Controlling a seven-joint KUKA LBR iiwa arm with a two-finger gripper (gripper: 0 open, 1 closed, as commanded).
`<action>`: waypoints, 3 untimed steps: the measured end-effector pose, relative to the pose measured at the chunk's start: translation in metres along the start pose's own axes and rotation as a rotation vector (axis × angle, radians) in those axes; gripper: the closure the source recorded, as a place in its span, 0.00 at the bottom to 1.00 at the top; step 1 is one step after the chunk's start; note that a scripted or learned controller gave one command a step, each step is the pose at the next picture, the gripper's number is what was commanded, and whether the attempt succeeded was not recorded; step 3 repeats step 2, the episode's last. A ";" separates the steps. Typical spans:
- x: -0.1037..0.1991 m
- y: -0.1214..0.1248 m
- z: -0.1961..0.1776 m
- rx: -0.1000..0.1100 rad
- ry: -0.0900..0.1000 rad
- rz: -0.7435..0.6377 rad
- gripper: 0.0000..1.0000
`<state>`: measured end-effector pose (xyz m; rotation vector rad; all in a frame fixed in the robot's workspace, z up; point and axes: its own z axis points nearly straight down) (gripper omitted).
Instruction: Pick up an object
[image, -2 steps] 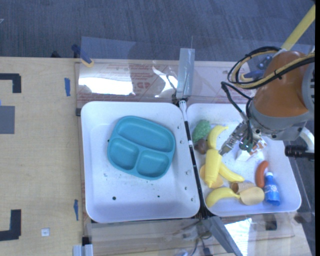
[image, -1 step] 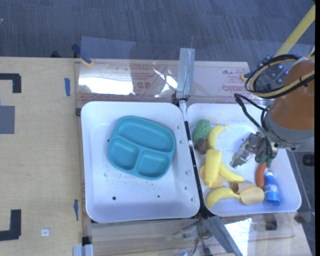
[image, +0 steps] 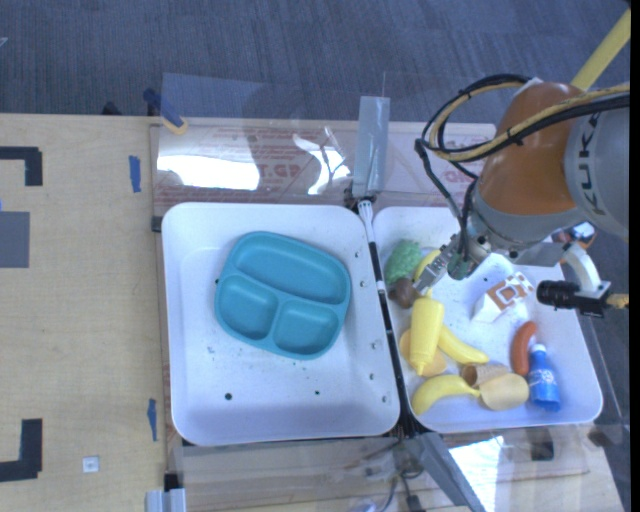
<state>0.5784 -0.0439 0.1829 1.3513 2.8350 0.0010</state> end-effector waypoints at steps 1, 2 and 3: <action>-0.034 0.046 -0.001 0.000 -0.002 0.212 1.00; -0.048 0.053 0.000 0.001 -0.002 0.502 1.00; -0.048 0.053 0.000 0.001 -0.002 0.502 1.00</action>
